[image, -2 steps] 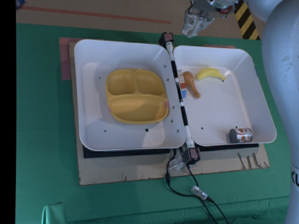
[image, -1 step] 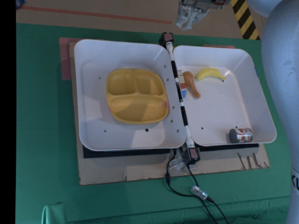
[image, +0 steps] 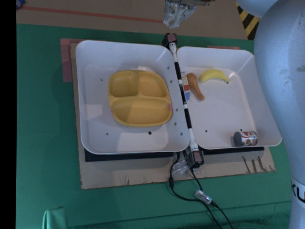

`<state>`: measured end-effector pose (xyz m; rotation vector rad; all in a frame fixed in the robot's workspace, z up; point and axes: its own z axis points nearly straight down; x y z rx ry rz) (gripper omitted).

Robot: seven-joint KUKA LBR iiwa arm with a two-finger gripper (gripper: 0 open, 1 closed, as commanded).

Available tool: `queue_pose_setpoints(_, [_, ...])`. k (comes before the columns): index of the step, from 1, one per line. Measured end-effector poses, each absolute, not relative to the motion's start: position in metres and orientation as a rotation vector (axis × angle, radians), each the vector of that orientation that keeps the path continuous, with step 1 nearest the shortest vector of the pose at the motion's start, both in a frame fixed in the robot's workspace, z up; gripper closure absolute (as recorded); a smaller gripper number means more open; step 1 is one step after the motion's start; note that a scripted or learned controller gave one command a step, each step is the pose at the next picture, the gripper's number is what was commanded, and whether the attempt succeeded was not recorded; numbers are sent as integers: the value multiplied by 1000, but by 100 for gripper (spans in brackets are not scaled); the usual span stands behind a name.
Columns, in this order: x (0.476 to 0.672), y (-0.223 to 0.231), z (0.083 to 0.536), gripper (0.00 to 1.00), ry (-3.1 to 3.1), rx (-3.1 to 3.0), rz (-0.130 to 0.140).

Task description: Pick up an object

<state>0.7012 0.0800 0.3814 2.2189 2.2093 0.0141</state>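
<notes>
pincer [image: 175,14] up past the bins, can't tell its state | small curved yellow plastic banana [image: 214,75] in right white bin [image: 267,128], far end | light, stiff, slick; pinch mid-curve

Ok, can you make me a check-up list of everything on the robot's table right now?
Surface: green cloth under a cardboard sheet bearing two white bins, left bin and right bin.
Job's things: yellow divided plate in the left bin; banana, orange drumstick-shaped toy and small can lying on its side in the right bin.
Clutter: nothing seen.
Pincer: pincer hangs beyond the bins' far edge, nothing between its fingers.
Cables: black cables trail off the near edge.
Surroundings: brown floor, red line.
</notes>
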Motion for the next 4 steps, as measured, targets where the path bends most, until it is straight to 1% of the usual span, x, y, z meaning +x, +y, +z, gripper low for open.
queue_pose_setpoints(1, [701,133,399,100,2210,2219,16])
queue_pose_setpoints(2, [701,166,396,100,2210,2220,16])
queue_pose_setpoints(3, [688,164,347,100,2208,2225,7])
queue_pose_setpoints(4, [586,165,316,100,2214,2226,9])
